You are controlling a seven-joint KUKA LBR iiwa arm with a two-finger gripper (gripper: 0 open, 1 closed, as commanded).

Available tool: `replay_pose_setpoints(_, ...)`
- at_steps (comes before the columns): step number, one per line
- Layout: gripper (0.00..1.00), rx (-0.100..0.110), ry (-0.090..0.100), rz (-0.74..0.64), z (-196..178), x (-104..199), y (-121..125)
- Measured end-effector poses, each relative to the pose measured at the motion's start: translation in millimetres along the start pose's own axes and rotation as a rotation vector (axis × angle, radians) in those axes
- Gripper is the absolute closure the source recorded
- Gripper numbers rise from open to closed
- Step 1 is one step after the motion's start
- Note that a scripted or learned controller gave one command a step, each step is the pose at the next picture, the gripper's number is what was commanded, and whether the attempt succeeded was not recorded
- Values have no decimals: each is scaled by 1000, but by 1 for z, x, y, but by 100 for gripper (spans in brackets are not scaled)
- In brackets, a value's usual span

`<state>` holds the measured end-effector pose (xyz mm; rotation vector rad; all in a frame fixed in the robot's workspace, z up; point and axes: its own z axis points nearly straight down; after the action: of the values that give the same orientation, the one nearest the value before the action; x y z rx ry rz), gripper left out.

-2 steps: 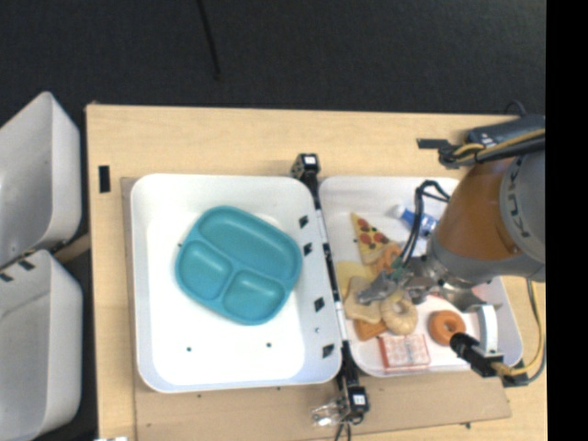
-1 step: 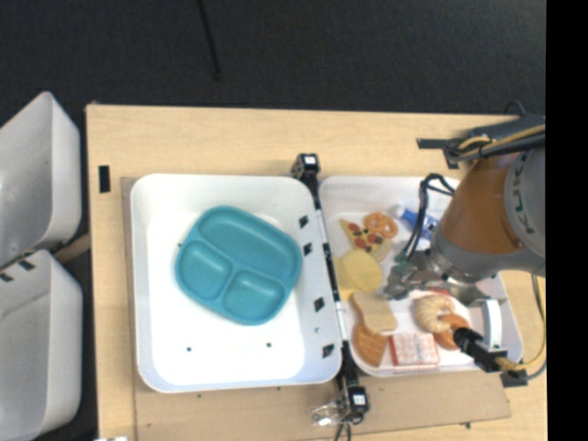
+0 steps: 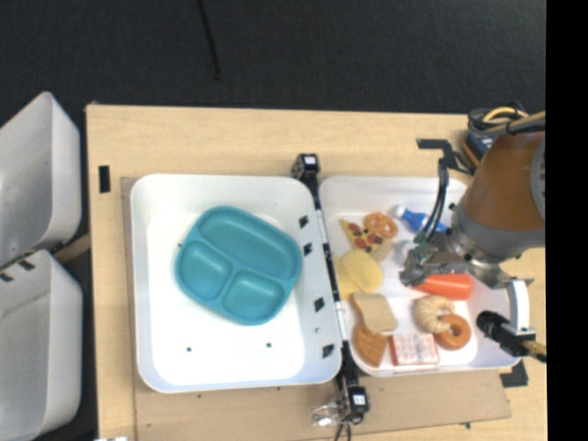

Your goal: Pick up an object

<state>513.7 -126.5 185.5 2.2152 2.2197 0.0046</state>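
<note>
Two white bins sit side by side on the bench. The left bin [image 3: 147,274] holds one teal divided plate [image 3: 239,265]. The right bin [image 3: 367,189] holds a crowd of toy food: one pizza slice [image 3: 369,231], one yellow lemon-like piece [image 3: 360,270], one bread slice [image 3: 375,311], one croissant [image 3: 369,345], one doughnut [image 3: 443,320], one small red-and-white box [image 3: 414,348], one orange piece [image 3: 446,286] and one blue piece [image 3: 412,218]. The gripper [image 3: 418,266] hangs low just beside the orange piece; I cannot tell its state.

Toy foods [image 3: 404,310] scattered in right bin [image 3: 367,189]
</note>
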Motion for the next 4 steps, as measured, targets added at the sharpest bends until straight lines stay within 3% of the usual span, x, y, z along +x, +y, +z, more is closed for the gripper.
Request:
replay_pose_setpoints(1,100,1,0,-1,-52,-1,2)
replay_pose_setpoints(3,100,5,3,-5,-39,89,74)
replay_pose_setpoints(4,100,2,3,-5,-49,133,118)
